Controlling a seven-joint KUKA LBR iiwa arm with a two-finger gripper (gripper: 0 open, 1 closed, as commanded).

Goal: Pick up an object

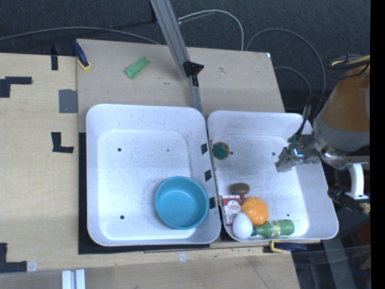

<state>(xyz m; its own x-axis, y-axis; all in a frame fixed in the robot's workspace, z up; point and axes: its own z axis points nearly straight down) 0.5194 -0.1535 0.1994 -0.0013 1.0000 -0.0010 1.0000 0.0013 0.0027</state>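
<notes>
Sitting in the right bin's point(313, 218) near corner, the orange toy fruit point(255, 210) looks light, hard and round; grab its sides. The gripper point(290, 159) hangs far off.

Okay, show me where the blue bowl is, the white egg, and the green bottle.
blue bowl point(180, 202): camera view, on the bowl's inner floor.
white egg point(242, 226): camera view, on the middle of the shell.
green bottle point(278, 227): camera view, on the middle of its lying body.
</notes>
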